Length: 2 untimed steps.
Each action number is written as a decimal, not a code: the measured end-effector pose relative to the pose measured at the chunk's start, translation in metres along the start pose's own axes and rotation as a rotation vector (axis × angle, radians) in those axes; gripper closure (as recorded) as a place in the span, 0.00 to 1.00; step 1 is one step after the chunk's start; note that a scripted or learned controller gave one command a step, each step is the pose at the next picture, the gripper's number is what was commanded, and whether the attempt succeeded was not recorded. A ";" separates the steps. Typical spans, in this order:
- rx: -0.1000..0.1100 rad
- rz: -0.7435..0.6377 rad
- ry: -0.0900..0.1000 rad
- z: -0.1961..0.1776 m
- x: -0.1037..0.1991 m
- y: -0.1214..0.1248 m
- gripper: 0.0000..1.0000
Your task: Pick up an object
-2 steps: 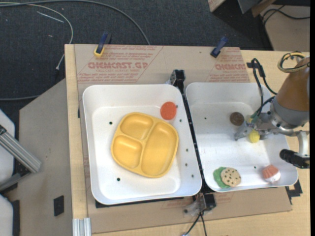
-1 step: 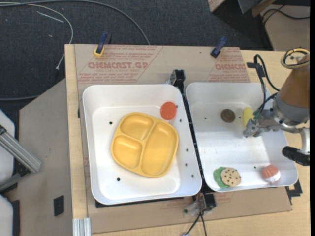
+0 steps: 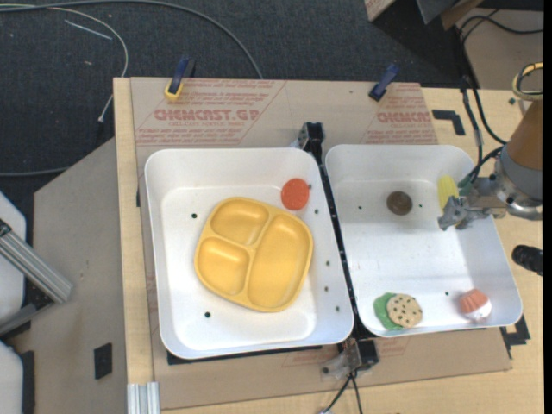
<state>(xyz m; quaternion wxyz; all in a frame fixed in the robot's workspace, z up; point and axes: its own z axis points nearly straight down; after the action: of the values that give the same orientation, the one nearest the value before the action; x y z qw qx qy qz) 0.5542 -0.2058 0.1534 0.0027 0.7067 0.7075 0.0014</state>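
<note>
Reaching in over the right bin (image 3: 492,257), the gripper (image 3: 453,215) hangs just below a yellow piece (image 3: 447,190) by that bin's far wall; whether its jaws are apart or together cannot be told. A brown ball (image 3: 398,202) lies left of the gripper, a cookie (image 3: 398,310) and pink piece (image 3: 473,303) nearer the front rim.

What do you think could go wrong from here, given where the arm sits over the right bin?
The tool hangs beside the yellow object, which lies close to the right bin's far wall; a descent there could clip the wall or nudge the object away rather than take it. The brown round object looks small and may roll off if touched. The cookie lies flat against the near edge, offering little to grip.
</note>
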 end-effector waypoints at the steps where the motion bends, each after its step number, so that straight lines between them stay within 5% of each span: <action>1: -0.002 0.000 -0.001 -0.055 0.000 0.002 1.00; 2: 0.003 -0.007 0.004 -0.059 0.062 0.016 1.00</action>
<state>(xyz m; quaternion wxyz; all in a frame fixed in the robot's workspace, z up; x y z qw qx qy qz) 0.5695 -0.1437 0.2120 0.0002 0.7043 0.7099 0.0020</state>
